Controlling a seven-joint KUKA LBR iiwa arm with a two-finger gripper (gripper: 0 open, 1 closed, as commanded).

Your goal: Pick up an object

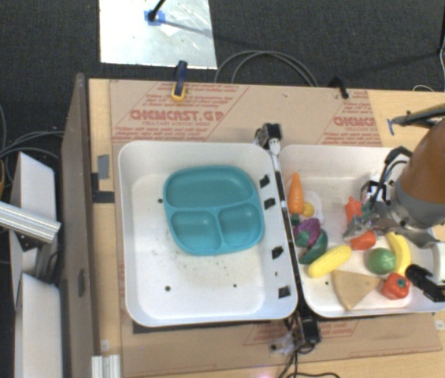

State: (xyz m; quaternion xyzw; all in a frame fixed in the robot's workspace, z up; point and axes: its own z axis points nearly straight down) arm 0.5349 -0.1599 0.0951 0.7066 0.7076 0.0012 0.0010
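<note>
I see my gripper (361, 225) low in the right bin (324, 164) among toy food, by an orange piece (363, 240); a teal divided plate (213, 209) sits in the left bin (143, 235)

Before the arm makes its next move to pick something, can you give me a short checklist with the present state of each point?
1. End effector is over the right bin, among the toy food: ok.
2. Something held between its fingers: cannot tell, the wrist hides them.
3. Pickable things close by, an orange-red piece and a banana: ok.
4. Free room around them: not ok, the green ball and the red piece crowd close.
5. Teal tray lies flat in the left bin, away from the arm: ok.
</note>
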